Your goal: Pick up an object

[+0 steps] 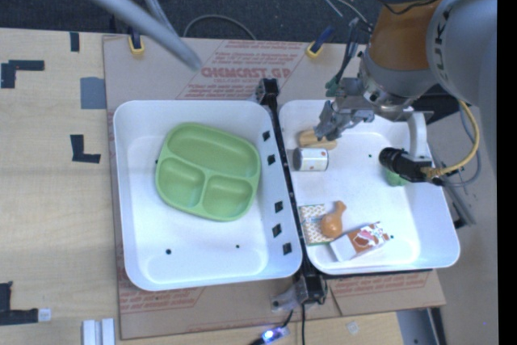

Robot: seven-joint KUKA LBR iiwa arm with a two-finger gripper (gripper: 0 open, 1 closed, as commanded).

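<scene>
The arm [452, 20] is showing a smooth grey shell with a glossy orange band above the wrist and dark lettering running down its grey casing. Thin cables are looping around the orange band and trailing off the wrist, and the tool [335, 124] is looking like dull grey metal.

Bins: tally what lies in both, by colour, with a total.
Green: 2, the divided plate in the left bin and a small item in the right bin.
Tan or orange: 2.
Silver-white: 1.
Red-and-white: 1.
Total: 6.
</scene>
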